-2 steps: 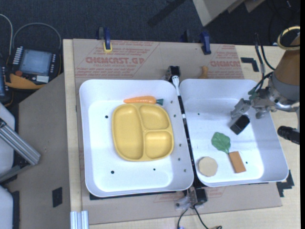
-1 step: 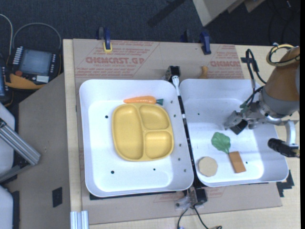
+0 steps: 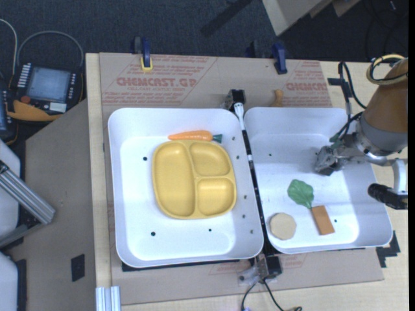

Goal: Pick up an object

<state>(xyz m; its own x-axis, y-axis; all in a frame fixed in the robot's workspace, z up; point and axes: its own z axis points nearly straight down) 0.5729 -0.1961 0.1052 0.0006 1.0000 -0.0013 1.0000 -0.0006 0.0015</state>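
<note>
Green leaf (image 3: 301, 192) lies near-left of the gripper (image 3: 326, 160), finger state impossible to tell; closing here risks grabbing bare right bin (image 3: 285, 125) floor.

A plate (image 3: 192, 179) is seen in the left bin (image 3: 126, 193) with a carrot (image 3: 191, 135) just behind it, while in the right bin (image 3: 285, 135) a leaf (image 3: 301, 192), a block (image 3: 322, 219) and a disc (image 3: 283, 225) are clustered at the front.
</note>
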